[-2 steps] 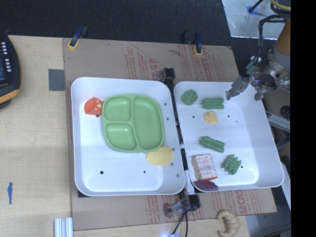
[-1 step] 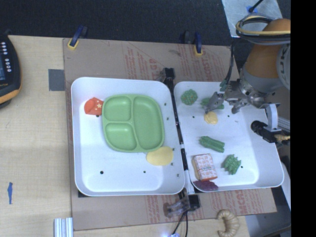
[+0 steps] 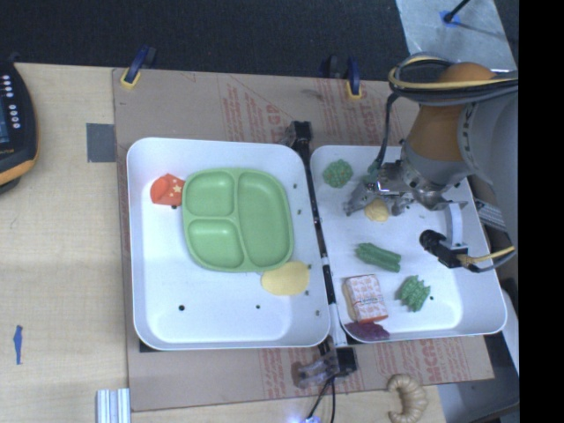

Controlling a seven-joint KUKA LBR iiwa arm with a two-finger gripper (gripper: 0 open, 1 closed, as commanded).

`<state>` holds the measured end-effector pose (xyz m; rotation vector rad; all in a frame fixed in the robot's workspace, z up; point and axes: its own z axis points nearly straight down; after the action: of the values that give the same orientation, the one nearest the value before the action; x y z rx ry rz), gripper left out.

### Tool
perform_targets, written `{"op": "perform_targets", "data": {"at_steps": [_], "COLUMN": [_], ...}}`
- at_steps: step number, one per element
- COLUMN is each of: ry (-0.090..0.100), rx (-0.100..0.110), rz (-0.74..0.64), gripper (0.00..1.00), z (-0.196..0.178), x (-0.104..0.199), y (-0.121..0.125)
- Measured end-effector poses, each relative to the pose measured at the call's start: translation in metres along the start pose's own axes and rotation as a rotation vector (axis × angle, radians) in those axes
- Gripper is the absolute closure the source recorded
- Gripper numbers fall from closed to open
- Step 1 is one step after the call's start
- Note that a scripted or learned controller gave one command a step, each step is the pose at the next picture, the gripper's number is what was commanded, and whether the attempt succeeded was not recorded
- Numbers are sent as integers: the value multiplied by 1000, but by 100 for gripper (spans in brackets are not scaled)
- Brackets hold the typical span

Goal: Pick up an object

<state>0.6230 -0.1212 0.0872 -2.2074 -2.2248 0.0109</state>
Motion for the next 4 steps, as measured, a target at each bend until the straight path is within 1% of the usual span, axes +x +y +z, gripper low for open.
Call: {"op": "perform_targets", "data": {"at_steps": [1,2,3,4], "ry": [-2,-3,4,-2], "rx": [-5,-4,2,-10], "rz": [0,-1,5,6], "gripper": [100,0,0,0], "z": [-16,-15,-8,-6], "x": [-2,-2,-28,-90], "y": [1,1,29,33]}}
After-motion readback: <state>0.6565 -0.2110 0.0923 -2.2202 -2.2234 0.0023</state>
